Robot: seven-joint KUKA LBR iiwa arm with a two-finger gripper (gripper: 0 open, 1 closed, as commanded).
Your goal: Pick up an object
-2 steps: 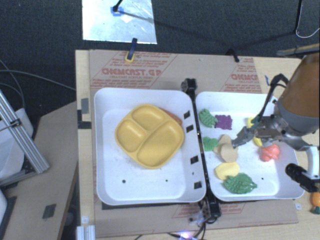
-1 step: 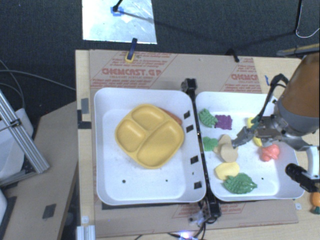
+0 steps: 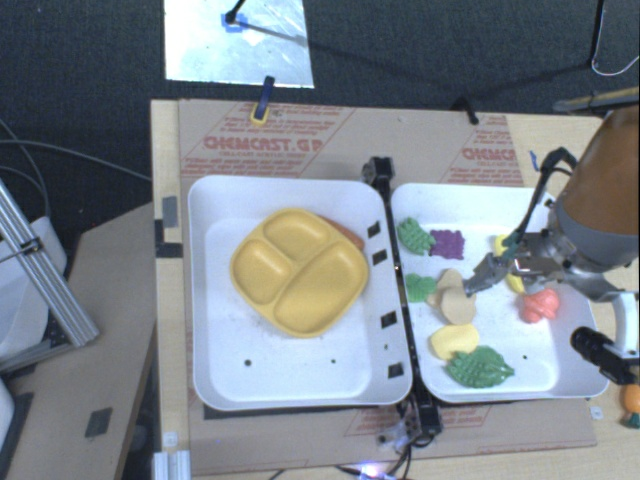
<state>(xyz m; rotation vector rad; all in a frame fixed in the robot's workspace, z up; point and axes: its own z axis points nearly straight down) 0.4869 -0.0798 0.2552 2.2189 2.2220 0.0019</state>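
The right bin (image 3: 560,378) holds several toy foods. Among them are a green leafy piece (image 3: 411,234), purple grapes (image 3: 447,243), a beige piece (image 3: 457,306), a yellow piece (image 3: 453,341), a green leaf (image 3: 481,368) and a red piece (image 3: 540,305). My gripper (image 3: 482,276) reaches in from the right and hangs low over the middle of this bin. Its tip is just above and right of the beige piece. A small yellow piece (image 3: 516,282) is partly hidden behind the gripper body.
The left bin (image 3: 215,368) holds a yellow divided plate (image 3: 298,271). A black divider with clips (image 3: 390,268) runs between the bins. Another small green piece (image 3: 420,288) lies near the divider. An orange object (image 3: 631,398) sits outside the right bin at the far right.
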